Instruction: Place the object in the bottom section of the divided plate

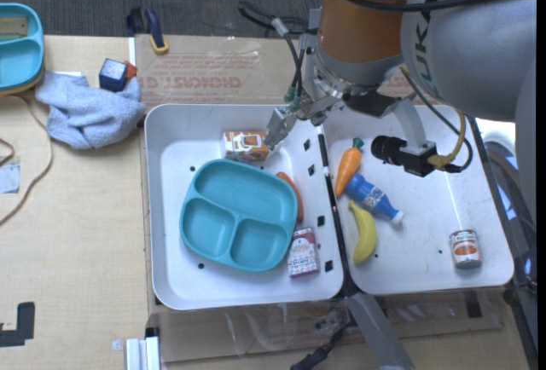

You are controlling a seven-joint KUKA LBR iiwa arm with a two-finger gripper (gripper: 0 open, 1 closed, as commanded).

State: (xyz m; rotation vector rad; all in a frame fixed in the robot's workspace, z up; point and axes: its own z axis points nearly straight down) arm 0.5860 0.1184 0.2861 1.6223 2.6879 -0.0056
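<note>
The tool (277, 128) is down by the little box (245, 146) in the left bin (162, 189), right behind the blue plate (239, 216). I cannot tell if it grips the box. It might knock the box away and grab nothing.

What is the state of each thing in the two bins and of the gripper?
Divided plate: flat in left bin, sections bare.
Orange packet: beside the plate's far edge, at the gripper.
Small red carton: lying against the plate's right corner.
Carrot: lying in right bin.
Blue bottle: on its side.
Banana: lying flat.
Can: upright.
</note>
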